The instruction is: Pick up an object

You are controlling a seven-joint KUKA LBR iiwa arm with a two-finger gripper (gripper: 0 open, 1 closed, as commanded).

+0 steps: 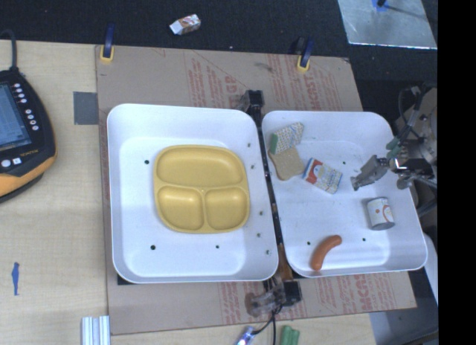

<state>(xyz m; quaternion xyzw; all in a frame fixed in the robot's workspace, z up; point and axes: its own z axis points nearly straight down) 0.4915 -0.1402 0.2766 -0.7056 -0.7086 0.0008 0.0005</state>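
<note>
Small carton with a red-and-blue label, its writing too blurred to read.

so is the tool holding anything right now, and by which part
Nothing is held. The tool hangs open above the right bin, with only bare bin floor under it, between the small carton and the can.

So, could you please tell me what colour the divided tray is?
The divided tray is yellow, seen in the camera view.
</note>
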